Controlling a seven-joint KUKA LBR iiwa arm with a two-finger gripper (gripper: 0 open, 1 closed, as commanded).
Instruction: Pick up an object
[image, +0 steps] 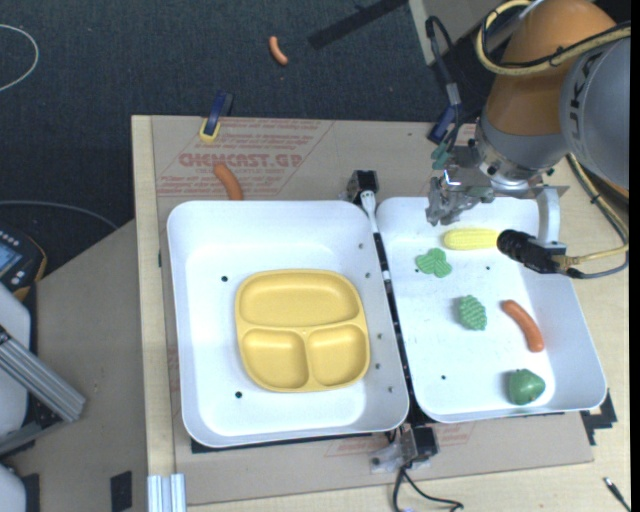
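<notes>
Right bin, five toy foods; arm poised at far edge.
Near to far: green pepper, sausage, ridged green piece, leafy green piece, corn. Gripper above bin's far rim, jaws' state indiscernible; descent risks striking rim, missing corn.

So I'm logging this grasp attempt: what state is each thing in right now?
end effector: hovering at the right bin's far edge, holding nothing visible
corn: lying in right bin
sausage: lying flat, untouched
green pepper: resting near front edge
yellow tray: upright in left bin
</notes>
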